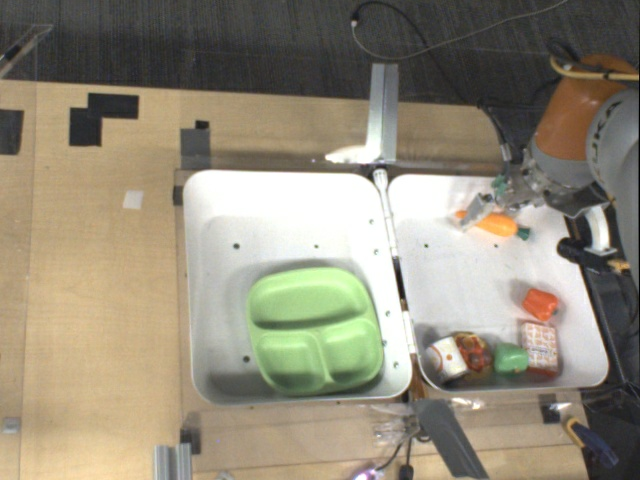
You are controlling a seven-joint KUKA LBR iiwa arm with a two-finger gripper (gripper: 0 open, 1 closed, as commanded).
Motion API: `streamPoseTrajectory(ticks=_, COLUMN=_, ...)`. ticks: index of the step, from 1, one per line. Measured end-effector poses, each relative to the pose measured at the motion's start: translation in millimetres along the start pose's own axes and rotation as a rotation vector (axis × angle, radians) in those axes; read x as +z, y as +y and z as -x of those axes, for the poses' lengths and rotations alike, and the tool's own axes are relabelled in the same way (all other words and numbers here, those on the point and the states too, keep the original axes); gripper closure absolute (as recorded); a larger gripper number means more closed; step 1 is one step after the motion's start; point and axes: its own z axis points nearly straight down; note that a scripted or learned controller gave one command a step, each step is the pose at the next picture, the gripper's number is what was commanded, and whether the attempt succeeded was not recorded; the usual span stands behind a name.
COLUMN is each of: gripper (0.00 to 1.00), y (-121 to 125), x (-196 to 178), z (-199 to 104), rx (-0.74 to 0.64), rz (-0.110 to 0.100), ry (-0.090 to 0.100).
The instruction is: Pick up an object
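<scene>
My gripper (pixel 497 198) hangs over the far part of the right bin (pixel 440 268), at the end of the grey arm with the orange band (pixel 570 118). Right under and in front of it lies an orange carrot-shaped item (pixel 496 225); whether the gripper touches it is unclear. Nearer the front of that bin lie a small red-orange item (pixel 540 303), a patterned box (pixel 538 346), a green piece (pixel 510 359), a brown object (pixel 478 356) and a round can (pixel 448 356).
The left bin (pixel 230 218) holds a green divided plate (pixel 315 328) towards its front. A metal post (pixel 384 108) stands behind the rim between the two bins. Black cables run along the right side of the bench.
</scene>
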Motion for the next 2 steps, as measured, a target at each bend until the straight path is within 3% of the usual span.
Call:
streamPoseTrajectory(ticks=1, gripper=1.0, y=1.0, x=-11.7, z=-0.7, rx=-0.005, rz=-0.002, ry=-0.001)
streamPoseTrajectory(ticks=2, gripper=1.0, y=-24.3, x=-90.8, z=-22.7, rx=-0.117, rz=0.004, ry=-0.004)
